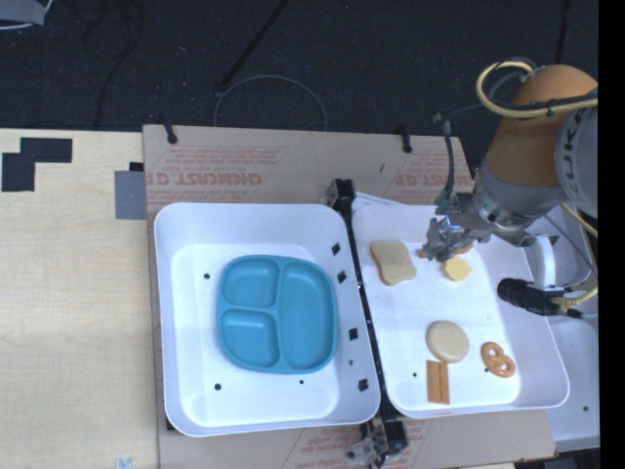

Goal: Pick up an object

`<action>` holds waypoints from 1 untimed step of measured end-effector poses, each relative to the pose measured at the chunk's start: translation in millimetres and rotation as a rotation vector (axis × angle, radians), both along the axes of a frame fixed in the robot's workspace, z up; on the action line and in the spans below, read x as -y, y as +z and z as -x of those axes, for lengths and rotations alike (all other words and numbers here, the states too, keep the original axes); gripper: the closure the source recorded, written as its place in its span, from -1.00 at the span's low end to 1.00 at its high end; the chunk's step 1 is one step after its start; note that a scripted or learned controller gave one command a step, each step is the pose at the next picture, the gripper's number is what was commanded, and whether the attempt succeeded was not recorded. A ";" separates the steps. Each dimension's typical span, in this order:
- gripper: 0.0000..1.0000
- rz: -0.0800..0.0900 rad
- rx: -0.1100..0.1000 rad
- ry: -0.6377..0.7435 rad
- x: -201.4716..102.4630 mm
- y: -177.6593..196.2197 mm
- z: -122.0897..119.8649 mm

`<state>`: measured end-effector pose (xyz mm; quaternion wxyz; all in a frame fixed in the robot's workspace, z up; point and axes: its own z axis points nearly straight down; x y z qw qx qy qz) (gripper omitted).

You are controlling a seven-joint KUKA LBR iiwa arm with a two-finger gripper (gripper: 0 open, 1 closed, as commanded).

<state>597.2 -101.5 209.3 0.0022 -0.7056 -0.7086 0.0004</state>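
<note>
Near: brown bar point(438, 381), cookie point(448, 340) and pretzel point(498, 360), lying loose in right bin point(400, 330), easy to grab. Farther: gripper point(444, 239) low between toast point(393, 262) and yellow bit point(457, 269), likely going for one. Spread or pressed together? Cannot tell.

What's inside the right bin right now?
The right bin holds a bread slice, yellow piece, round cookie, pretzel and wafer. The gripper covers the floor beneath it.

bins point(186, 237): looking like smooth, glossy white plastic
plate point(275, 313): showing matt blue plastic
worktop point(68, 301): appearing as pale, matt wood
board point(293, 169): looking like brown printed cardboard
</note>
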 end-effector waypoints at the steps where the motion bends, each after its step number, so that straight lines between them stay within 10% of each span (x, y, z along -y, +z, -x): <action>1: 1.00 0.001 -0.001 -0.001 -59.9 1.2 10.3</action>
